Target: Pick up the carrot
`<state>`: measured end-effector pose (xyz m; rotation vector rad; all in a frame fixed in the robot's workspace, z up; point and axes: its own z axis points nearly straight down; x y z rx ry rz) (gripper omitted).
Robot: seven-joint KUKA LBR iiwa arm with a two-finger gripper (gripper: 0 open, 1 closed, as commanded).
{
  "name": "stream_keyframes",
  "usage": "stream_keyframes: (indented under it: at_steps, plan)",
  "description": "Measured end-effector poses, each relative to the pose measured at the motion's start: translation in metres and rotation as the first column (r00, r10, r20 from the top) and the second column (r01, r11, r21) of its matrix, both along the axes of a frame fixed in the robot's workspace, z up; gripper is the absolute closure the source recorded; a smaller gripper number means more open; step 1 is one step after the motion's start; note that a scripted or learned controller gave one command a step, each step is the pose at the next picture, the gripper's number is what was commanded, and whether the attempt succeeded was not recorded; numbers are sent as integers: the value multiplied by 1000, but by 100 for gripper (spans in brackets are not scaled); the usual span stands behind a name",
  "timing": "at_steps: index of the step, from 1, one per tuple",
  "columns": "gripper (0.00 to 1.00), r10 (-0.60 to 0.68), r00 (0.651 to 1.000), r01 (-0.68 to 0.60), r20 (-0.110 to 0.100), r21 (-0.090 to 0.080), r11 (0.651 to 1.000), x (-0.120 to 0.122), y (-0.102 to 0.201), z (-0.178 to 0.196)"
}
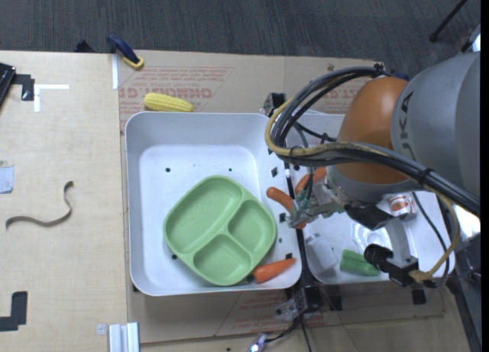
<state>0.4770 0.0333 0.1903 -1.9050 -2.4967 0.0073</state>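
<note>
The end effector, its state impossible to tell under the cables, hangs right of centre by the bins' shared wall, so it should shift down-left over the carrot beside the green divided plate.

arm hides most of right bin; gripper unclear.

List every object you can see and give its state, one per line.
green divided plate: right way up, tilted across left bin.
carrot: lying by plate's lower right edge, not held.
second carrot: lying at left bin's right edge.
corn cob: lying outside the bins.
green item: lying in right bin.
gripper: low over bin divide.
</note>
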Motion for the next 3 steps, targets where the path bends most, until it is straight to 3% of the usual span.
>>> stream_keyframes:
  at_steps: [1,2,3]
  plan:
    - [0,0,1000,0,0,0,1000,0,0,0]
    - [0,67,998,-67,14,-16,998,4,24,-50]
    - [0,56,998,-56,3,-1,998,61,-45,1]
